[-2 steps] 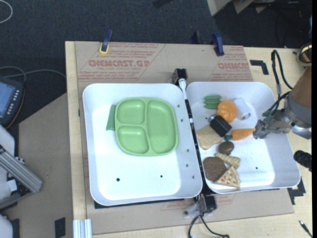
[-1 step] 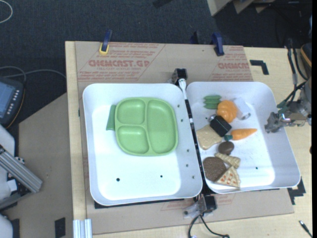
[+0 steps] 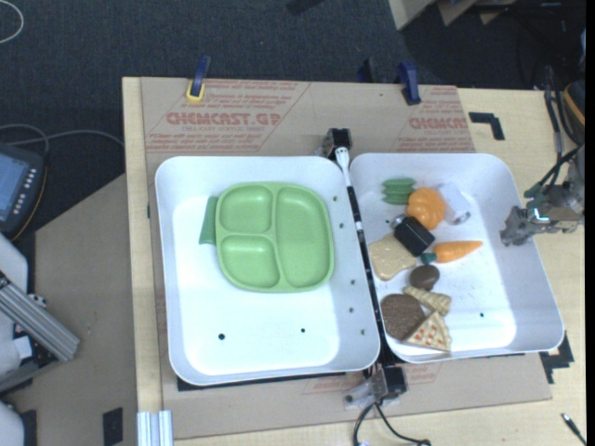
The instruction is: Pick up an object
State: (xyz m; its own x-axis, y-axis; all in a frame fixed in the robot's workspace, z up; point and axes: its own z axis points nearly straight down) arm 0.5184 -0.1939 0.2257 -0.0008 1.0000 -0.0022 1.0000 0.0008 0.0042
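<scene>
**Gripper waits at the right bin's edge**

Gripper (image 3: 522,226) sits at the right rim of the right bin (image 3: 521,286), well apart from the objects; whether it is released or clenched cannot be told, and nothing shows in its grasp. Toy food lies clustered in the left half of that bin: a green piece (image 3: 398,190) farthest, an orange fruit (image 3: 428,206), a black block (image 3: 414,236), a carrot (image 3: 457,250), a bread slice (image 3: 390,256), a brown cookie (image 3: 402,314) and a pizza wedge (image 3: 429,334) nearest. The left bin (image 3: 186,323) holds a green divided plate (image 3: 274,236).
</scene>
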